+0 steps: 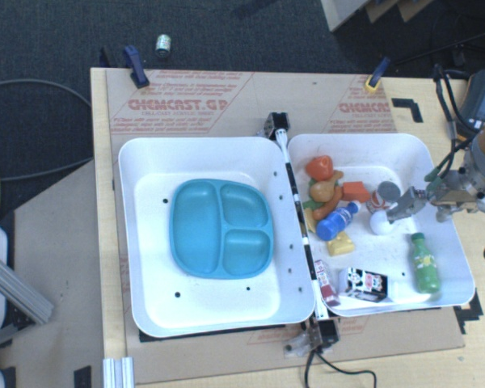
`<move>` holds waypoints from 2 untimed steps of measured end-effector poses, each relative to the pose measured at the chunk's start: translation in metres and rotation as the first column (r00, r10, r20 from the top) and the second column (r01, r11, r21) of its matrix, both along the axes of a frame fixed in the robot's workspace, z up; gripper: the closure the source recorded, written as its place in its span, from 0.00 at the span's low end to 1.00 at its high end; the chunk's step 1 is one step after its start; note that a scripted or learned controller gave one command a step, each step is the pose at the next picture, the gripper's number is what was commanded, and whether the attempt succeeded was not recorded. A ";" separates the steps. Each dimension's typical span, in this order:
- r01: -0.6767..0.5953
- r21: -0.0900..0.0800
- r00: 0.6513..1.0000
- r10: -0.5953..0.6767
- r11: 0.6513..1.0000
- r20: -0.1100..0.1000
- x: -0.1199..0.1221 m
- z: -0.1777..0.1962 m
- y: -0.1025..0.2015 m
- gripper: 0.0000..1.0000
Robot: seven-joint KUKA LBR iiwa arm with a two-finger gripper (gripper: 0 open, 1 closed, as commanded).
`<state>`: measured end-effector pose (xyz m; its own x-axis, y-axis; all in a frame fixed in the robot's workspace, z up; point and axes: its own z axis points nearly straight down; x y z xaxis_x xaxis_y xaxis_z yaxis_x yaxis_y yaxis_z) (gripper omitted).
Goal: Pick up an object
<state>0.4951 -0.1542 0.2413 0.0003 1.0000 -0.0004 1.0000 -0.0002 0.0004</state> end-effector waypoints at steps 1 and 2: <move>-0.001 0.001 1.000 0.001 1.000 -0.001 0.114 -0.130 0.053 0.00; -0.003 -0.004 1.000 0.003 1.000 0.027 0.091 -0.146 0.056 0.00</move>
